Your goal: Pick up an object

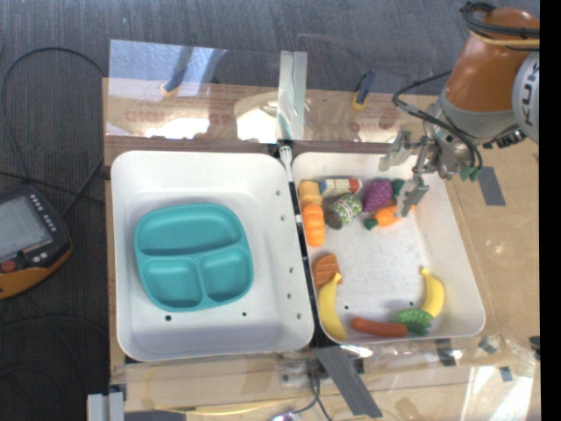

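Note:
The right bin holds toy food: purple grapes, a small orange piece, a green-brown round fruit, an orange-yellow piece, a brown bread-like piece, two bananas, a red sausage and a green piece. My gripper hangs over the bin's far right part, its tips just right of the grapes and above the small orange piece. Nothing shows between its fingers.
The left bin holds a teal three-compartment tray. A clear wall rises behind both bins. A pendant lies on the floor at far left. Open white floor lies in the middle of the right bin.

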`<state>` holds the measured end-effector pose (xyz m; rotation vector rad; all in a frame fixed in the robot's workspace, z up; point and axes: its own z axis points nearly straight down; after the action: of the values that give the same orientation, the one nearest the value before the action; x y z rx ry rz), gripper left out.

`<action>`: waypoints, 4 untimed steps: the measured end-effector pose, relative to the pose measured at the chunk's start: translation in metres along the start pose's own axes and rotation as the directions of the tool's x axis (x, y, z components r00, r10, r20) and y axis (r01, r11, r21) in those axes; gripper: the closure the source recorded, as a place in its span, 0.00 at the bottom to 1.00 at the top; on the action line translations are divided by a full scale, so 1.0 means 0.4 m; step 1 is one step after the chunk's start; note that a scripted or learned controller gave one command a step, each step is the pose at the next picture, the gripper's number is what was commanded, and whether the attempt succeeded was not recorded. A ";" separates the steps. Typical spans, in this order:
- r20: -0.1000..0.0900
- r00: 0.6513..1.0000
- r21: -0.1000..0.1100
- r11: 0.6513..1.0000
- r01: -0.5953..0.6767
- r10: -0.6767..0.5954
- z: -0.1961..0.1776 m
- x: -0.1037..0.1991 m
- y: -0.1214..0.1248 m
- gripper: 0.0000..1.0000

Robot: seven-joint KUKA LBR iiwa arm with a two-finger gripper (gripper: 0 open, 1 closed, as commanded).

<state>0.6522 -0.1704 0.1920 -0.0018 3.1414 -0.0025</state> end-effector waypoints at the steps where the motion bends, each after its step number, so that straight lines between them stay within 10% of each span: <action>1: 0.001 1.000 0.001 1.000 0.004 -0.004 0.241 -0.038 0.017 0.00; 2: 0.002 1.000 0.003 1.000 0.006 -0.006 0.221 -0.040 0.020 1.00; 3: 0.000 0.998 0.001 0.998 -0.057 0.057 0.111 -0.040 0.176 1.00; 4: 0.000 0.998 0.001 0.998 -0.057 0.057 0.110 -0.040 0.177 0.00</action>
<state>0.6682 -0.0997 0.1477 0.0871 3.1403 -0.0041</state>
